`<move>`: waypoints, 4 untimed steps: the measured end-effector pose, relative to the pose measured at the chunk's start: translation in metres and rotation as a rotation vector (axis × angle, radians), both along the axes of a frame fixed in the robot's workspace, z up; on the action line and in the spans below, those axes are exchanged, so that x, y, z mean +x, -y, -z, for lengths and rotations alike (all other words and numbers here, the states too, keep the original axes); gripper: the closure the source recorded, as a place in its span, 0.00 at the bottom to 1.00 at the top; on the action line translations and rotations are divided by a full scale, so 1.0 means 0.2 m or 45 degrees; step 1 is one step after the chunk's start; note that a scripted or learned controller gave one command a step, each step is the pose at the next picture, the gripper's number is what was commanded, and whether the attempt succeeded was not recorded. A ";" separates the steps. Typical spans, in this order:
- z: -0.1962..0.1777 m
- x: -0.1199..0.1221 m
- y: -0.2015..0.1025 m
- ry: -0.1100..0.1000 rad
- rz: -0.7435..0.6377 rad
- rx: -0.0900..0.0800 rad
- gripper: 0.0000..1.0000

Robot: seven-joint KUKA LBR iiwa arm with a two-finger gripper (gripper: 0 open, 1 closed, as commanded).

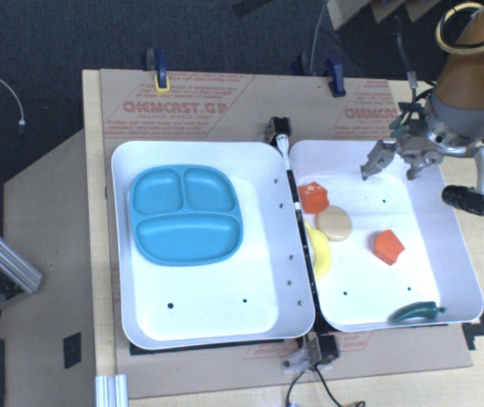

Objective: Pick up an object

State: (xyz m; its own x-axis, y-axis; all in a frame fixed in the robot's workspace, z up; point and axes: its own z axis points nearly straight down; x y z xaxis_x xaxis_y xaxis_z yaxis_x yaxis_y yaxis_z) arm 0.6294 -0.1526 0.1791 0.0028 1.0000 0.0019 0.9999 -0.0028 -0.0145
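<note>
In the right bin (445, 253) lie several small objects: an orange block (313, 197) near its left wall, a beige round piece (336, 224) below it, a yellow banana-like piece (319, 253) by the divider, a second orange block (388, 246) in the middle, and a green piece (416, 313) at the front edge. My gripper (393, 165) hovers over the bin's back part, its two fingers spread apart with nothing between them. It is up and to the right of the first orange block.
The left bin (140, 312) holds a blue divided plate (187, 214). The arm's grey and orange wrist (470, 75) hangs over the right bin's back right corner. Blue clamps (335, 76) sit on the board's far edge.
</note>
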 end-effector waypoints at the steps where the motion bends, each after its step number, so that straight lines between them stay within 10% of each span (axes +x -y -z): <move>1: -0.04 0.02 0.00 0.019 -0.004 -0.003 0.00; 3: 0.48 0.00 0.00 0.013 -0.004 -0.001 0.00; 4: 0.42 0.00 0.00 0.021 -0.004 -0.003 1.00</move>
State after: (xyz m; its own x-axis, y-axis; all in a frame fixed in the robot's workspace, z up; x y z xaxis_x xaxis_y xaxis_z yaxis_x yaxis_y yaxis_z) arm 0.6300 -0.1518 0.0960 -0.0002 1.0000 -0.0005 1.0000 0.0002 0.0017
